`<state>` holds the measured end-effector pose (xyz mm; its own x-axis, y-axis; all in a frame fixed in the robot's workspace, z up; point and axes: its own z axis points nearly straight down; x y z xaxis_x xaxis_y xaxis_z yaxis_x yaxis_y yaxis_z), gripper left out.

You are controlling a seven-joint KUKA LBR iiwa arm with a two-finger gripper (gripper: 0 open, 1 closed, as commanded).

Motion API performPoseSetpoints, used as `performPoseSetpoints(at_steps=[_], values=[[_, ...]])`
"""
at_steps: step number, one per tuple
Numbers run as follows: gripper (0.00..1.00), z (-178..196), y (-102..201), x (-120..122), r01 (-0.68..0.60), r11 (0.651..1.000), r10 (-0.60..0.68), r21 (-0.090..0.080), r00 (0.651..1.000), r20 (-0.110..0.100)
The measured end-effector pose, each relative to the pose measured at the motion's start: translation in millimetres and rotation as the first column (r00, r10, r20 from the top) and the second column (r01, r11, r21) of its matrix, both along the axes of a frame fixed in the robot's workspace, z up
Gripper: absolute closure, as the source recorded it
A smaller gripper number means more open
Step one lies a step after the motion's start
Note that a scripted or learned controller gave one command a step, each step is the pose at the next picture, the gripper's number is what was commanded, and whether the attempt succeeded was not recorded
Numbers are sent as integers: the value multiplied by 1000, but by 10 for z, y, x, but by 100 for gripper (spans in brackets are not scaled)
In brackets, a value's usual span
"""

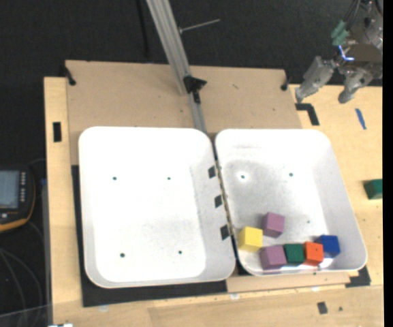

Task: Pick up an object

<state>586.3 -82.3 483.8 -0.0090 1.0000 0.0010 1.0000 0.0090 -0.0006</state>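
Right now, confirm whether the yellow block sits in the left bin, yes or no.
No. The yellow block lies in the right bin, near its left wall, beside the purple blocks and the other coloured ones.

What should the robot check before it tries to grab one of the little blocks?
1. Blocks are there to pick: ok. Six sit in the right bin, near its front edge.
2. Gripper free: ok. It is open with nothing between its fingers.
3. Gripper above a block: not ok. It hangs beyond the right bin's far corner, away from the blocks.
4. An easy block to grab: ok. The upper purple block stands apart from the others.
5. Crowded blocks: not ok. The green block and orange block sit pressed together in a row.
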Motion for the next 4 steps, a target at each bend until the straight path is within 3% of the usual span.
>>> performPoseSetpoints(at_steps=[1,2,3,4], values=[[0,-561,153,36,5,1000,-5,-2,1000,-3],[0,-1023,-428,641,14,1000,-14,-5,1000,-3],[0,-1879,745,572,1,1000,-1,1,1000,-5],[0,-2490,1179,803,3,1000,-3,-1,1000,-5]])
